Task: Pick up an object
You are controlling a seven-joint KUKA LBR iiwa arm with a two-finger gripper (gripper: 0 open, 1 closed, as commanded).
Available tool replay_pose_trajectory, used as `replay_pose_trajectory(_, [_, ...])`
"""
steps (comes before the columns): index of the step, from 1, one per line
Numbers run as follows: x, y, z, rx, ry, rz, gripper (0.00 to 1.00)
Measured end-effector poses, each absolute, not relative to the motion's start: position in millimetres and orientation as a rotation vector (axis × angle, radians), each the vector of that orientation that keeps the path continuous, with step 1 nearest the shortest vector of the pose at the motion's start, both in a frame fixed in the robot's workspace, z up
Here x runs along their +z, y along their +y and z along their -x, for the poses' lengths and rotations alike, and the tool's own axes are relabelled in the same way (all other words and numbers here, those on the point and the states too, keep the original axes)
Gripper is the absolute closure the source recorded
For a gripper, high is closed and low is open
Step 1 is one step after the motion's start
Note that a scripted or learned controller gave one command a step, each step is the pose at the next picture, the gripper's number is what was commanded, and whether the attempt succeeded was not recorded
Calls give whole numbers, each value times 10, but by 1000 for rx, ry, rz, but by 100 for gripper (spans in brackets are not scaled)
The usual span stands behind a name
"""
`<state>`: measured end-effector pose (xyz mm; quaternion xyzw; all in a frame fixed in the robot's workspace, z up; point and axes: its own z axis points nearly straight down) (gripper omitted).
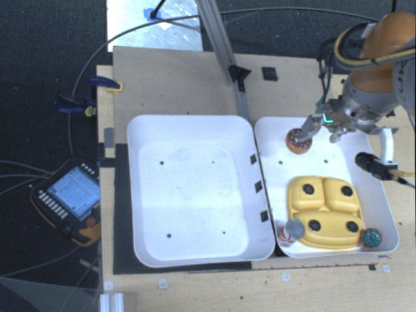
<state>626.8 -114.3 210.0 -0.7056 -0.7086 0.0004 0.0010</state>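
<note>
A: Item one?

B: Grey two-finger gripper (311,130) on the orange-banded arm, reaching in from the right, over the far end of the right-hand shallow white plastic bin (273,168). Whether the jaws are wide or narrow, I cannot tell; their tips merge with what lies beneath.

A: And beneath?

B: Small round brown object with a pale speckled top (299,141), directly at the jaw tips, touching or nearly so. Likely the chosen pick: it sits alone, with bare floor around for the fingers.

A: Remaining stock?

B: Nearer the camera than the jaws: large yellow moulded plastic piece with four dark dots (325,212); small grey-and-red object (289,231) against its near left corner; small teal ball (372,238) at its near right. Left of the jaws, the second white bin (140,174).
</note>
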Motion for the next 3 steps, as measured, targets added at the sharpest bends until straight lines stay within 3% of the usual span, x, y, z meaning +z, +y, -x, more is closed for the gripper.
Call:
replay_pose_trajectory(1, [2116,-1143,-6277,-2,-2227,2217,0])
replay_pose_trajectory(3, [1119,-1082,-6263,2,-2226,2215,0])
